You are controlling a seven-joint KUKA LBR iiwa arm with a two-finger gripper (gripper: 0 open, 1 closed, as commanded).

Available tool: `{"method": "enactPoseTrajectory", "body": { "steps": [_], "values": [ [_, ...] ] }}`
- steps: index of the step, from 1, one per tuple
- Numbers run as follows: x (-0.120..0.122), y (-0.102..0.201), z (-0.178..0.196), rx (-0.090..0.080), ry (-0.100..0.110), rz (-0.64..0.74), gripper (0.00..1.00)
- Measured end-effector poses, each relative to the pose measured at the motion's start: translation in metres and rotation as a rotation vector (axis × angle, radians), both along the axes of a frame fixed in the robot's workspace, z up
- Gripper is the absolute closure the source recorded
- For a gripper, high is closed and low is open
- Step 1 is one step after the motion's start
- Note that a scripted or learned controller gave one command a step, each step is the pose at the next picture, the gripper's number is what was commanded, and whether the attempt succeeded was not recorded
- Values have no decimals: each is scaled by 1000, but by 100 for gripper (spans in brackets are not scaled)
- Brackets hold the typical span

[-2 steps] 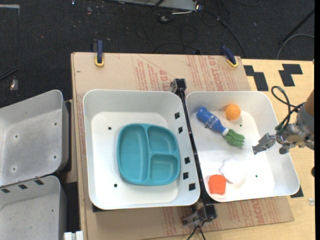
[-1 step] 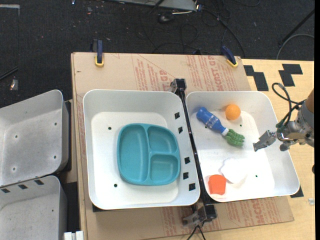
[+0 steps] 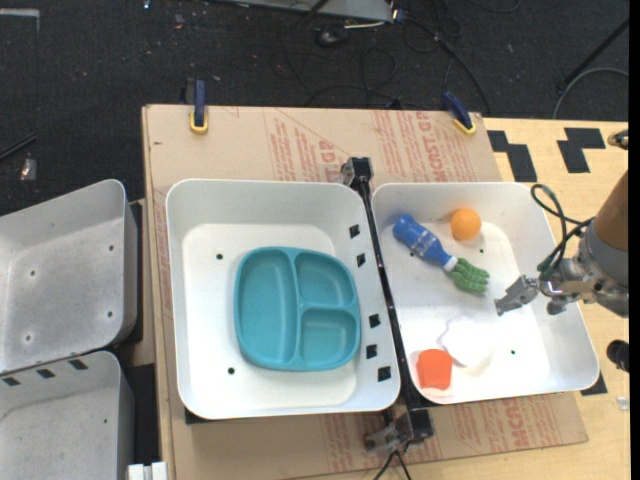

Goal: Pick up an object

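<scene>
Nothing grabbed yet, honestly. My claw (image 3: 520, 296) hung over the right bin (image 3: 560, 368), and I couldn't tell its state. Orange ball (image 3: 465, 224), blue-green brush (image 3: 438, 253) and orange cup (image 3: 434, 368) all lay untouched inside.

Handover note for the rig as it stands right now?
Gripper: over the right bin, near its right side, nothing seen held.
Right bin contents: blue and green brush lying diagonally in the middle, orange ball at the back, orange cup at the front, white object beside the cup.
Left bin: teal divided tray.
Done: no pick visible.
Left: choose an object and grasp it; the brush's green end sits closest to the gripper.
</scene>
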State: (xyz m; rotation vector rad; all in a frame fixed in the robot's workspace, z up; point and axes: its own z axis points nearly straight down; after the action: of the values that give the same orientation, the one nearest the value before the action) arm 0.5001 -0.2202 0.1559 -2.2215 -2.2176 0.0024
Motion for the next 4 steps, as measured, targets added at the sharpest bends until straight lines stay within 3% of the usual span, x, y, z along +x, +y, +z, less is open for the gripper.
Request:
{"method": "enactPoseTrajectory", "body": {
  "steps": [1,2,3,4],
  "values": [
    [0,2,-64,1,1,1,0],
    [0,2,-64,0,-2,0,0],
    [0,2,-53,-1,-4,0,100],
    [0,2,-12,-3,-6,3,100]
  ]
}}
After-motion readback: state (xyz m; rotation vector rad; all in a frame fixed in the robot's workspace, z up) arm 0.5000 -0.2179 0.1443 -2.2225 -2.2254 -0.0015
